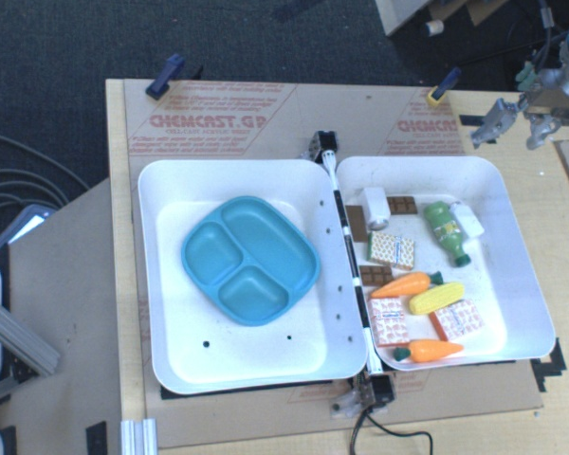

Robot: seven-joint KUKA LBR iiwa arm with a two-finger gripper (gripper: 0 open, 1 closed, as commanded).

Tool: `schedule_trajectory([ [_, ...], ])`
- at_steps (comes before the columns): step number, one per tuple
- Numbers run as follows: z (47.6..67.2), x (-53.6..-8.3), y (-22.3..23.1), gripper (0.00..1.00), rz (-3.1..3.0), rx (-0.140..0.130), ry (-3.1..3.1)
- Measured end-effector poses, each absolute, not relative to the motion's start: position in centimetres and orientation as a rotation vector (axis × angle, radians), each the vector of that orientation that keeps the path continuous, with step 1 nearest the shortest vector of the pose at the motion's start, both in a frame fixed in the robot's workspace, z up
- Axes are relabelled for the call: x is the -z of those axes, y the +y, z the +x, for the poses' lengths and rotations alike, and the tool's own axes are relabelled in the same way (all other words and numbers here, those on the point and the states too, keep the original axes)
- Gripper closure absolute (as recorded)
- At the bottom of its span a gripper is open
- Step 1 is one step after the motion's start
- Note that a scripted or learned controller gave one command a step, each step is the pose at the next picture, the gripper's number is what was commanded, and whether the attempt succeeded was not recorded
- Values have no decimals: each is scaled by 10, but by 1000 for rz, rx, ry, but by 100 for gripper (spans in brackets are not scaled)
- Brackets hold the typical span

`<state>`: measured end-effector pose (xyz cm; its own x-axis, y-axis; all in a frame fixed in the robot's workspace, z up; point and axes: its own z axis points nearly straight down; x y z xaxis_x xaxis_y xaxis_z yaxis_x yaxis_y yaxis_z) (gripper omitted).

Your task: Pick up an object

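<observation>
On the left, smooth white bin [161, 282] w/ rounded corners holds a glossy blue plastic tray [249, 259], 3 compartments. Right bin [522, 273] has toy food: brown choc bar [402, 204], checkered cracker pack [392, 249], green bottle [444, 227], tapered orange carrot [401, 285], bumpy yellow corn [436, 299], 2nd carrot [429, 351] at front rim. Metal gripper [512, 127] sits beyond the bin's far-right corner, fingers spread apart, nothing btwn them.

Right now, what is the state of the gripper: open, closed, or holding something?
Gripper: open, holding nothing, up beyond the right bin's far corner.
</observation>
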<state>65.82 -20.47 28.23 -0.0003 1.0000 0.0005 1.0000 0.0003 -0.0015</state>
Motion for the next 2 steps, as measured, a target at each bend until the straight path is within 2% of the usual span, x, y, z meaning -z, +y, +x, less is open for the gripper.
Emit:
schedule_trajectory([
  [1,607,-174,-187,0,-2220,-2,-2220],
  [2,594,-102,-175,0,-2231,9,-2232],
])
